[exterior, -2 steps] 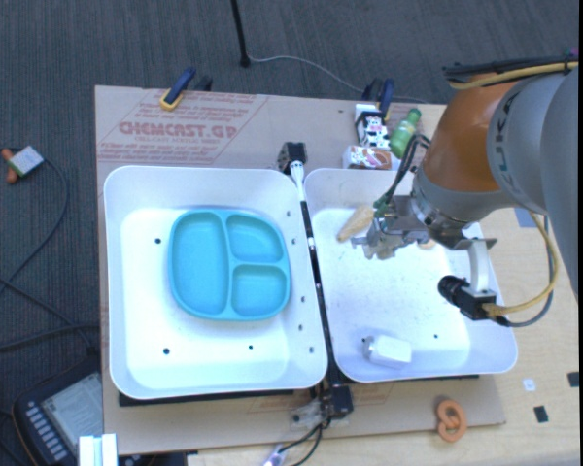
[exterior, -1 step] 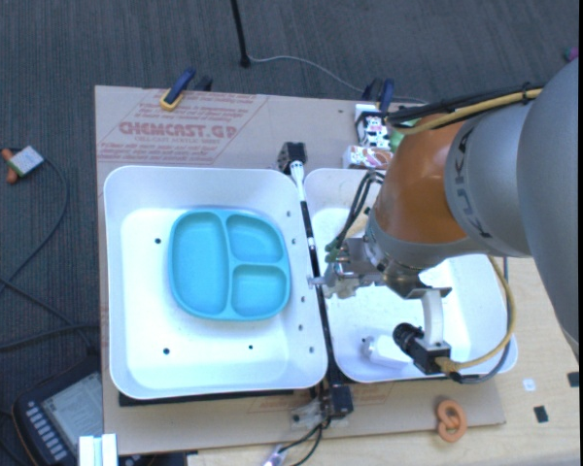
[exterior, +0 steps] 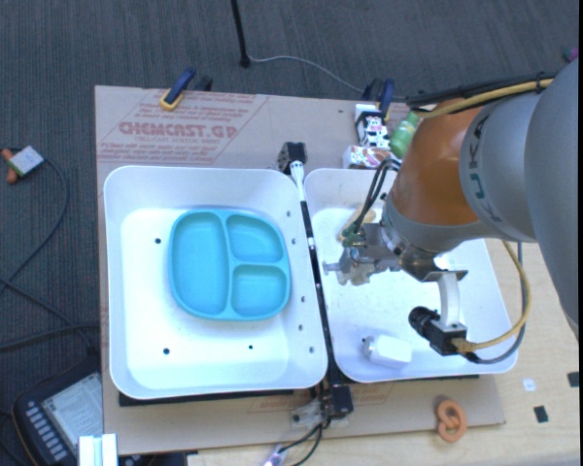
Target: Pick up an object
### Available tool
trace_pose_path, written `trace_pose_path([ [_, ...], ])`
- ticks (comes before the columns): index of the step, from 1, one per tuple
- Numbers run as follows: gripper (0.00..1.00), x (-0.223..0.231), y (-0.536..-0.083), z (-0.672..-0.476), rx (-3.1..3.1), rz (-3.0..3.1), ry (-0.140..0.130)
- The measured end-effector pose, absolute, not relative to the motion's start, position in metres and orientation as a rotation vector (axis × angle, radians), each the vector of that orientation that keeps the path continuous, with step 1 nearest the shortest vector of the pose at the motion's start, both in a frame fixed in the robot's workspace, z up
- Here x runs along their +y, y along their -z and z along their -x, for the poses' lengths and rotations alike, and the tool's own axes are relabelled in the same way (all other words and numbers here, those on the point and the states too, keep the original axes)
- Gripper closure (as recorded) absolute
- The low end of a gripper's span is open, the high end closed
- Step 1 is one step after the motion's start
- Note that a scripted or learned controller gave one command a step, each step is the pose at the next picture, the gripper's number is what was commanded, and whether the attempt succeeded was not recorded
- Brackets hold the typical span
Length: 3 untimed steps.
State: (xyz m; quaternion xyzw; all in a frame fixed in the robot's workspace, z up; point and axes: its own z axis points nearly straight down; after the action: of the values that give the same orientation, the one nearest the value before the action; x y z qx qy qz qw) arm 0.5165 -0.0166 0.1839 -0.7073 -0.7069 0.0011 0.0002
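Tool (beside blue tray)

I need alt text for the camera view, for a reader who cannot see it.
A grey robot arm with an orange band reaches over the right white bin, which holds a small white block. The left white bin holds a light blue three-compartment plastic plate.

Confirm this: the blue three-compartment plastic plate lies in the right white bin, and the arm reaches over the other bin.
Wrong bin. The camera view shows the blue three-compartment plastic plate lying in the left white bin; the arm reaches over the other, right bin.
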Motion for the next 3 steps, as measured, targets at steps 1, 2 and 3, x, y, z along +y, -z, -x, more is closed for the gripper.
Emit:
trace_pose_path([
  [1,1.00,0.034,-0.184,-0.483,-2.222,2.218,-0.003],
  [2,1.00,0.014,-0.184,-0.498,-2.221,2.221,-0.003],
  [3,1.00,-0.022,-0.184,-0.549,-2.222,2.223,-0.003],
])
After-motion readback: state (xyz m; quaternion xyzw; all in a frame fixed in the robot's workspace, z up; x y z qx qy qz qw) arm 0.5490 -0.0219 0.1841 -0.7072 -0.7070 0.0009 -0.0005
